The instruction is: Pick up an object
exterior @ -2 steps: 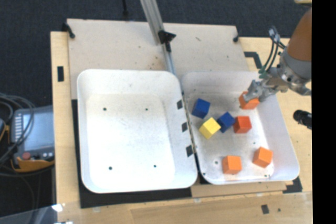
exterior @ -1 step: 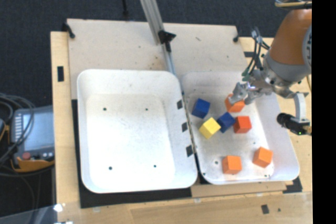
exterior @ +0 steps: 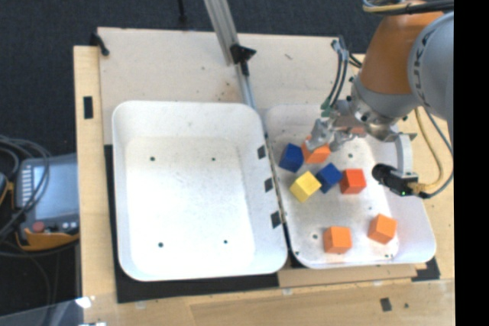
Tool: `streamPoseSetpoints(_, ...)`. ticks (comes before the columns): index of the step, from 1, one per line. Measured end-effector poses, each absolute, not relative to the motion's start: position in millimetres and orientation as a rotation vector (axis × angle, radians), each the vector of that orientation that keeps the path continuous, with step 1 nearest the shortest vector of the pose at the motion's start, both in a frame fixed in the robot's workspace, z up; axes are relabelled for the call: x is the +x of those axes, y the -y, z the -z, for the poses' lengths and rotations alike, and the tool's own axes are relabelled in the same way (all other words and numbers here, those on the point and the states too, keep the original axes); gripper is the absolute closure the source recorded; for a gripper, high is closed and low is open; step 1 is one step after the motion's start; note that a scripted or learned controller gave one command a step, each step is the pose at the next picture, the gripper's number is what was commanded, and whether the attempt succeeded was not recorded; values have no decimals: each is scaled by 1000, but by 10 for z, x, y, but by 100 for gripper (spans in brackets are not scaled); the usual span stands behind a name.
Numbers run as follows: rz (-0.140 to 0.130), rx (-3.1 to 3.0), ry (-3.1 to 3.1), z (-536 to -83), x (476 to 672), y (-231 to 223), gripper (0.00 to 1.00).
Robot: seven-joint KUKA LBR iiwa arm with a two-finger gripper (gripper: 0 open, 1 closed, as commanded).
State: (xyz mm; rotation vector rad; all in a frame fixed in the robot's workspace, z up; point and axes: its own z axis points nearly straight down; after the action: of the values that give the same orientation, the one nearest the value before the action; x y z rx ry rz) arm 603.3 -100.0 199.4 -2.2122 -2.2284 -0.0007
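**Small rigid blocks, closely packed under the end effector**

The end effector (exterior: 321,135) is seen low over the right bin (exterior: 412,244), just above a small orange block (exterior: 318,154); whether anything is gripped cannot be told. The orange block is wedged between a blue block (exterior: 291,157) and a second blue block (exterior: 330,176), with a yellow block (exterior: 306,185) just beside. The blocks are judged light, stiff and smooth-faced — not fragile, though apt to slip or twist if taken by the corners. Two flat opposite faces are best taken. Crowding is the difficulty — neighbours may be nudged. The left bin (exterior: 130,256) lies beside on the surface (exterior: 153,57).
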Motion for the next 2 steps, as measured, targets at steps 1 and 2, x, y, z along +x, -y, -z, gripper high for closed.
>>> streamPoseSetpoints(1,0,-2212,2228,-1977,5999,443,100)
streamPoseSetpoints(2,-7,-2245,2231,-2056,6025,105,100)
